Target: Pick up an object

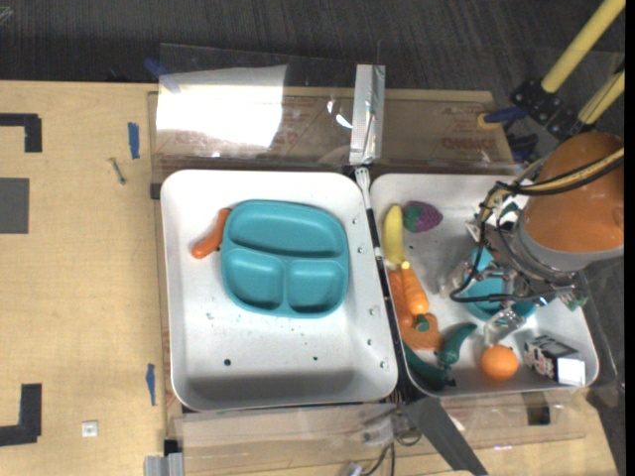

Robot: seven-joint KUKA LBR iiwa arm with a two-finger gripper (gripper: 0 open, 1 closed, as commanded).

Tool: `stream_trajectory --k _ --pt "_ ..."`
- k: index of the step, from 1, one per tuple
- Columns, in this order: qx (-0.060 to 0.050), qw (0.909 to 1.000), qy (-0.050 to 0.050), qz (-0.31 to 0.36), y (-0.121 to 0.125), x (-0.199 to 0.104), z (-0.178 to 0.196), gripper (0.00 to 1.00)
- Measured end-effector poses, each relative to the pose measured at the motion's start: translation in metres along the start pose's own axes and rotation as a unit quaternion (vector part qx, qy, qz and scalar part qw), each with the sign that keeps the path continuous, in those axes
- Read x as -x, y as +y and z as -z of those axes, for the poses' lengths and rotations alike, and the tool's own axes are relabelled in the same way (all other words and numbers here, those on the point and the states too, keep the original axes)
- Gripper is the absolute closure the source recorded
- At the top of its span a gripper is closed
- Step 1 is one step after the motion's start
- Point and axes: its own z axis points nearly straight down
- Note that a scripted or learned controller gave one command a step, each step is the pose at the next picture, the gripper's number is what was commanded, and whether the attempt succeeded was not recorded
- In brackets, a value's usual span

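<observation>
Target candidate: orange ball [500,362], in the right bin [451,196], near its front edge. Gripper [504,310] sits just above the ball, over something teal; whether it is clenched or released cannot be told, the wiring hides it. Further from the ball: carrot [409,296], banana [394,232], purple fruit [424,216]. Step: approach, probably pre-grasp. Next move calls for a descent centred on one object.
</observation>
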Motion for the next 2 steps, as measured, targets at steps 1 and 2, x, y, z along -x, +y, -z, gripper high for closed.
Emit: stream_trajectory --k 1,2 --pt "-0.006 0.9993 -0.006 -0.035 0.024 -0.013 -0.017 0.00" --pt "-0.007 0.9874 -0.004 0.158 -0.026 -0.028 0.112 0.00"
